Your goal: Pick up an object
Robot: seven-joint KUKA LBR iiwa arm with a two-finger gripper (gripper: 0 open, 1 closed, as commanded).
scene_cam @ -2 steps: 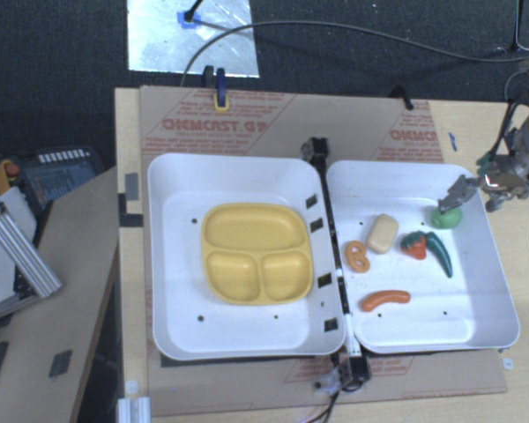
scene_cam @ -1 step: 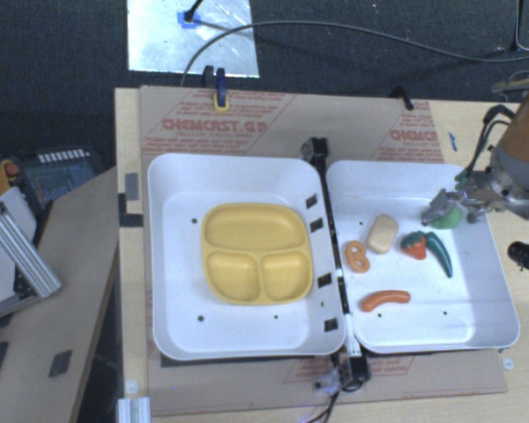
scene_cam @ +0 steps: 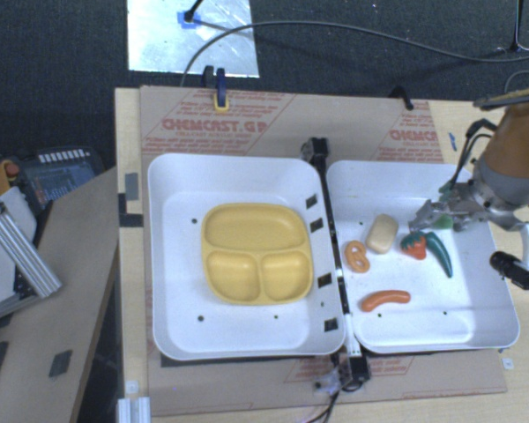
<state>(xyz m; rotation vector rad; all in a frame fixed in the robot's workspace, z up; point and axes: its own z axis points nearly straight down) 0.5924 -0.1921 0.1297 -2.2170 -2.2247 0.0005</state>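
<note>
The right bin (scene_cam: 476, 324) holds several toy foods. A cream oval piece (scene_cam: 382, 233) lies near the divider, an orange pretzel (scene_cam: 357, 257) to its lower left, and an orange-red sausage (scene_cam: 385, 300) further forward. A small red piece with a green top (scene_cam: 413, 246) lies next to a dark green chili (scene_cam: 442, 255). My gripper (scene_cam: 434, 220) reaches in from the right and hangs low, right over the red piece and the top of the chili. I see nothing lifted off the bin floor.
The left bin (scene_cam: 172, 236) holds a yellow divided plate (scene_cam: 254, 252). A black rail with clips (scene_cam: 326, 236) separates the bins. The grey arm with its orange band (scene_cam: 516, 152) covers the right bin's far right corner. Cables cross the dark floor behind the bench.
</note>
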